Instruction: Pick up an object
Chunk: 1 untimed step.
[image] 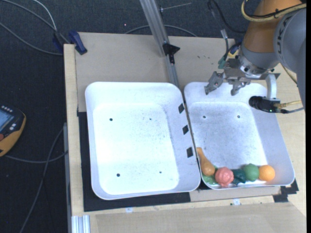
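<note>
My gripper [224, 86] hangs over the far rim of the right bin [272, 130], open, with nothing between its fingers [212, 85]. Along that bin's near edge lies a row of small things: an orange carrot-shaped piece [205, 162], a pink ball [224, 176], a teal piece [239, 176], a green ball [250, 171] and an orange ball [267, 173]. All of them lie well short of the gripper, toward the front of the bench.
The left bin [92, 96] sits beside the right one, with black clips [185, 129] on the shared rims. A slanted metal pole [154, 23] rises behind the bins. A blue clamp [77, 43] is at the bench's far-left corner.
</note>
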### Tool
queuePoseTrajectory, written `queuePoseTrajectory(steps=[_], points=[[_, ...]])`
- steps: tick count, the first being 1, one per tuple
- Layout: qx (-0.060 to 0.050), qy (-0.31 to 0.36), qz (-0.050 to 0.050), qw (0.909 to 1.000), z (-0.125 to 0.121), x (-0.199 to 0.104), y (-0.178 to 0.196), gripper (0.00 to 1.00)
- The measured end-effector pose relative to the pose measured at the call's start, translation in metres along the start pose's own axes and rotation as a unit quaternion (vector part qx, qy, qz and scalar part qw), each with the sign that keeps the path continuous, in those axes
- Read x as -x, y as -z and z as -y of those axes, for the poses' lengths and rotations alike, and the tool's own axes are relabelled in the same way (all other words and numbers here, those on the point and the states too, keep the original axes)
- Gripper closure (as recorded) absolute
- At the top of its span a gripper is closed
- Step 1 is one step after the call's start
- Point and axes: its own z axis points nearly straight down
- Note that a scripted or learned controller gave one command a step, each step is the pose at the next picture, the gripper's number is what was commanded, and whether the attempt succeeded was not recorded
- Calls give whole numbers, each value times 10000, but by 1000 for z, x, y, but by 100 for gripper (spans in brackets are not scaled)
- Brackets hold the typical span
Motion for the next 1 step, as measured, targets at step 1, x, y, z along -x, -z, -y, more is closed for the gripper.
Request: queuePoseTrajectory(steps=[1], points=[[-19, -1, 0, 10000, -6, 1, -45, 0]])
